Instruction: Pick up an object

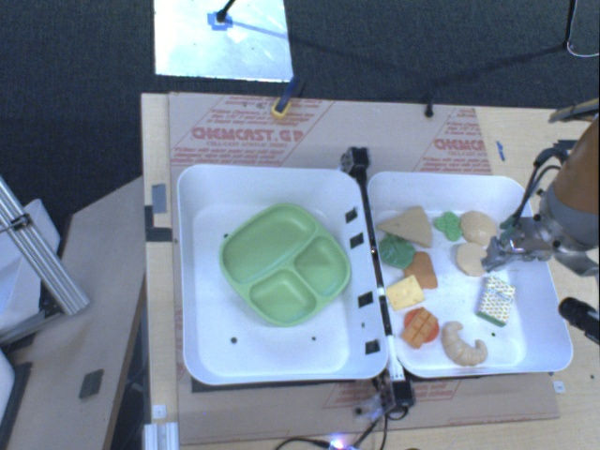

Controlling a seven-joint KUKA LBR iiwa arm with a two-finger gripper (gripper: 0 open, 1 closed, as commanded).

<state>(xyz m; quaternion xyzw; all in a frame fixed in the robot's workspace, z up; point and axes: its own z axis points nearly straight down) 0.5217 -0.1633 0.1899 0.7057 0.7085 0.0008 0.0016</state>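
Note:
The right bin [534,345] holds several toy foods. Among them are a tan wedge [408,225], a small green piece [448,223], two beige lumps [477,224] [468,258], and a dark green leafy piece [396,251]. There are also an orange piece [425,270], a yellow block [405,292], an orange-red cube-cut piece [421,326], a curled tan shrimp shape [464,344] and a white-green patterned block [496,301]. My gripper [494,255] hangs over the bin's right half, just right of the lower beige lump and above the patterned block. Nothing is seen held in it.
The left bin [202,345] holds a light green divided plate [284,263]. A black-clipped divider [368,261] separates the bins. The arm [572,204] enters from the right over the bin's edge. A shiny metal sheet [222,26] lies beyond the bench.

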